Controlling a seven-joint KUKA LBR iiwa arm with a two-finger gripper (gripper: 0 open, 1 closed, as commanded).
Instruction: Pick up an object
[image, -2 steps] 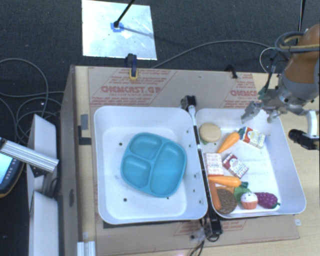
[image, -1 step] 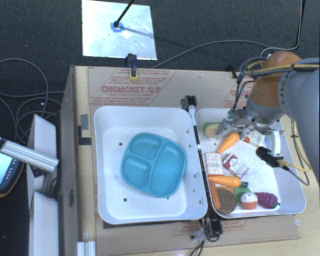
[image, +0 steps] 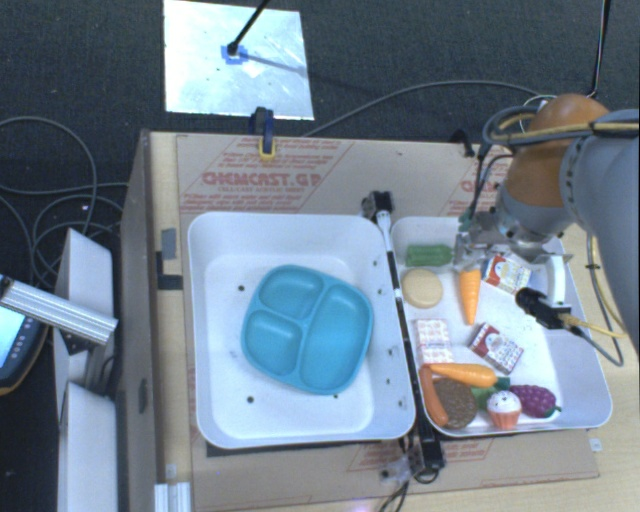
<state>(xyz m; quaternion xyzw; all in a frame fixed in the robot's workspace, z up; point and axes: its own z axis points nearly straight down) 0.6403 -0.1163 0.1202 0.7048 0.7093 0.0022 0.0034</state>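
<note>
Arm: the grey arm (image: 600, 160) with its orange band (image: 548, 150) reaches over the far right corner of the right bin.
End effector: the end effector (image: 470, 250) is down in the right bin (image: 590, 385) near its far edge, just above the top of an upright carrot; whether it is wide or narrow cannot be told, and nothing is plainly seen held in it.
Upright carrot: the carrot (image: 469, 293) lies lengthwise just below the end effector, thick end toward it, tip toward the near edge.
Green piece: a flat green item (image: 428, 255) lies at the bin's far left corner, beside the end effector.
Round cookie: a pale round piece (image: 422, 289) sits by the left wall, just under the green one.
Small cartons: one red-and-white carton (image: 505, 271) is right of the carrot; another (image: 496, 347) lies mid-bin; a pink-checked packet (image: 432, 339) is by the left wall.
Near edge group: a second carrot (image: 462, 374) lies crosswise, with a brown patty (image: 453, 400), a cupcake (image: 504, 408) and purple grapes (image: 537, 400) along the near edge.
Left bin: the left bin (image: 220, 400) holds a blue divided plate (image: 306, 327) at its middle.
Bench: both bins rest side by side on the bench (image: 300, 165).
</note>
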